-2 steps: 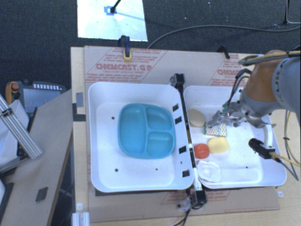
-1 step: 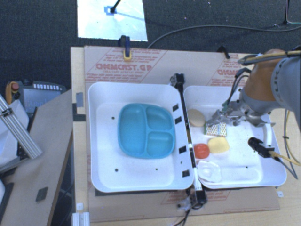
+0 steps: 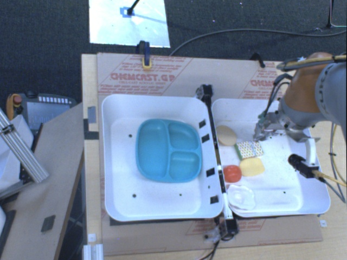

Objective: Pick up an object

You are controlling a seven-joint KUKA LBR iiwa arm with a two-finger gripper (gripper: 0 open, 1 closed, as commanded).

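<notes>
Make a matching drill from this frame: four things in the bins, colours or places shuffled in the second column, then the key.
Things:
1. divided plate
2. round tan piece
3. patterned square
4. small round item

Descriptions:
A. red, near the divider in the right bin
B. blue, lying in the left bin
C. checked green and white, just below the gripper
D. beige, at the right bin's upper left

Pairs: 1-B, 2-D, 3-C, 4-A
</notes>
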